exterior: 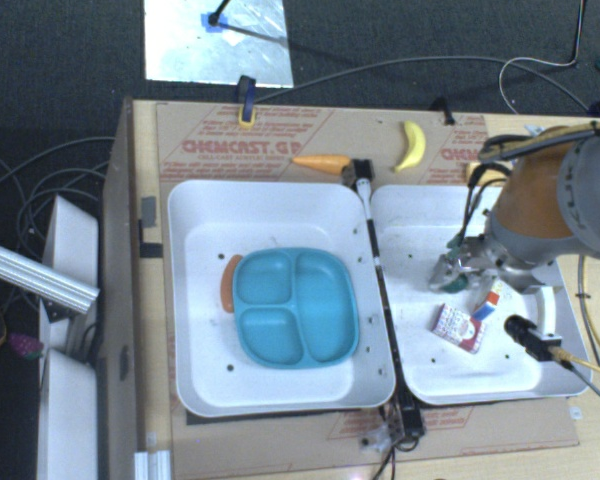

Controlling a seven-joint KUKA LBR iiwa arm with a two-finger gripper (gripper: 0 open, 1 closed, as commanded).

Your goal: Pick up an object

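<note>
Reaching: grey arm with orange band [540, 203] extends from the right over the right-hand shallow white bin [420, 368].
Pincer: the pincer [458, 273] sits low near the bin floor; whether it is released or clenched cannot be told at this slant.
Nearest object: small red-and-white printed packet [458, 326], lying flat just below the pincer, apart from it.
Second object: small red, white and blue item [487, 304], just beside the packet; its kind is unclear.
Left bin contents: light blue divided plastic plate [295, 303] with a thin orange sausage-like piece [227, 282] at its left edge.
On the counter: yellow banana [412, 145] and orange carrot [320, 164], outside the bins.
Advice: judged best to centre over the packet, straddle its shorter side, descend fully, then close before lifting.
</note>
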